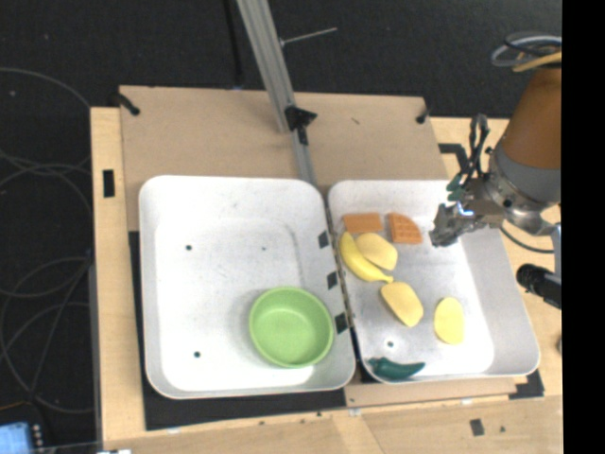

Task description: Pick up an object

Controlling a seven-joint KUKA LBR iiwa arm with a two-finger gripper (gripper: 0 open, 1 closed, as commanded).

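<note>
My gripper (pixel 446 232) hangs over the upper right part of the right bin (pixel 506 339), just right of an orange waffle-like piece (pixel 404 228). Nothing shows between its fingers. Left of that piece lies an orange block (pixel 362 223). Below them a yellow banana (pixel 355 261) lies against a pale yellow lump (pixel 377 250). Two more yellow pieces lie lower, one in the middle (pixel 402 303) and one to its right (pixel 450 320). A dark green item (pixel 395 370) rests at the bin's front edge. The left bin (pixel 189 225) holds a green bowl (pixel 291 325).
A slanted metal pole (pixel 269 55) rises from the back between the bins. The arm's grey and orange body (pixel 534 140) stands over the right bin's far right corner. Cables lie on the dark floor at the left.
</note>
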